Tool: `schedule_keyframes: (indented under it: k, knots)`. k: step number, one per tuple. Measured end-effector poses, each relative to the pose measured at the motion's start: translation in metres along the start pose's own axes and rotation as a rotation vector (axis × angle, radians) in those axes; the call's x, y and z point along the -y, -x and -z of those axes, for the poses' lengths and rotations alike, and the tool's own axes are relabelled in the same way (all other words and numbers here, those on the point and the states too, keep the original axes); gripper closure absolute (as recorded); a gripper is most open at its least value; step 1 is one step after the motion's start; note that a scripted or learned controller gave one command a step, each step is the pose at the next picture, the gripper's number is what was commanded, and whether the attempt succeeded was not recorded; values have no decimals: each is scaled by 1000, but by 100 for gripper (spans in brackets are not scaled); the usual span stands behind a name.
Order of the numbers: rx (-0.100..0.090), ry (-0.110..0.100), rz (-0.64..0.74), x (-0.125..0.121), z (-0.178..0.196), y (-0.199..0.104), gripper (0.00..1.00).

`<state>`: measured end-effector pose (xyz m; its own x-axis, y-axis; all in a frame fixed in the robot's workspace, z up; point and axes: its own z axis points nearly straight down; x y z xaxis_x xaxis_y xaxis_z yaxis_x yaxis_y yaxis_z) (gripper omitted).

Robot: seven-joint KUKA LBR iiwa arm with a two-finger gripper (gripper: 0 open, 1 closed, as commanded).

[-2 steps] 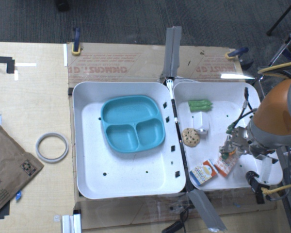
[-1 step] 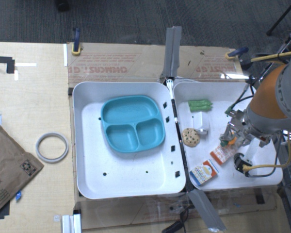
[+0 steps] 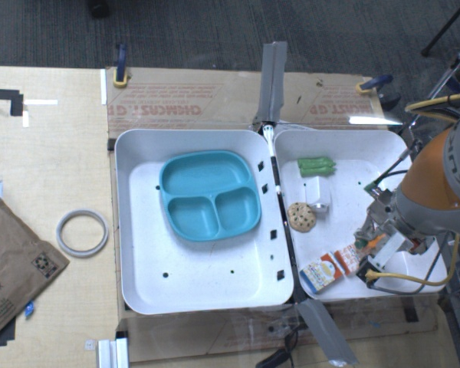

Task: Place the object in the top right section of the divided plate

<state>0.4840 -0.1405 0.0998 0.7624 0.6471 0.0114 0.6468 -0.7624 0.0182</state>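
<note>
The gripper sits low in the right bin, seemingly beside the snack packet (its grip state I cannot tell), well apart from the blue divided plate, presumably positioning for a pick.

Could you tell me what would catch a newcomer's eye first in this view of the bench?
The bright blue divided plate stands out first, lying in the middle of the left bin. Next comes the right bin, with a green object near its top, a cookie at centre-left and a small carton near its lower edge. The arm's orange band and the tool hang over the right side of that bin.
</note>
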Motion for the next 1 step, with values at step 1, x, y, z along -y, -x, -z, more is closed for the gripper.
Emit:
schedule_keyframes:
  k: [1]
  knots:
    - [1, -2, -81, -25, -1, -87, 100]
